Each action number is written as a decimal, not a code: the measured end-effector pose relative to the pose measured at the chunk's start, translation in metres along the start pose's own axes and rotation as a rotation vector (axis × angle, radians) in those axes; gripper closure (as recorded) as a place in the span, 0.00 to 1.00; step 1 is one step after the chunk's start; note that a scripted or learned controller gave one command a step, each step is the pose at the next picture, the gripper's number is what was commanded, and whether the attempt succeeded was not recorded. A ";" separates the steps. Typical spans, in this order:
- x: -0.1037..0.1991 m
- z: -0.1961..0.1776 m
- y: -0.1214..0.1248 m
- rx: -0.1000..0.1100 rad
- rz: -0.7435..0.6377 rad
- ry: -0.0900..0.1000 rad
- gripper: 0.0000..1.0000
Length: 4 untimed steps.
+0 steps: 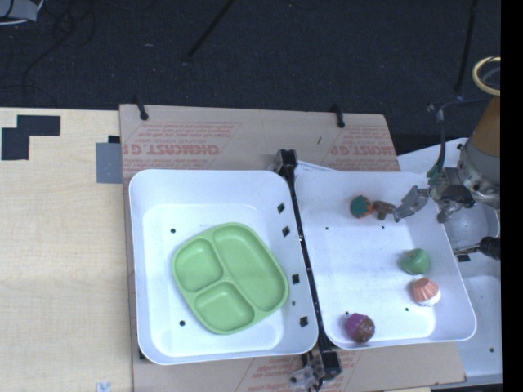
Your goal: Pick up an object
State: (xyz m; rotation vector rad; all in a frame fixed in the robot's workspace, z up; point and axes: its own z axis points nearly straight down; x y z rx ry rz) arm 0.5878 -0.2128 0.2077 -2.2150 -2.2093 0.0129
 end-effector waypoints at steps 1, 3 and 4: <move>0.000 -0.008 0.003 -0.014 -0.003 -0.004 0.00; 0.010 0.109 0.016 -0.008 -0.007 -0.001 0.00; 0.011 0.120 0.016 -0.011 -0.008 -0.002 0.00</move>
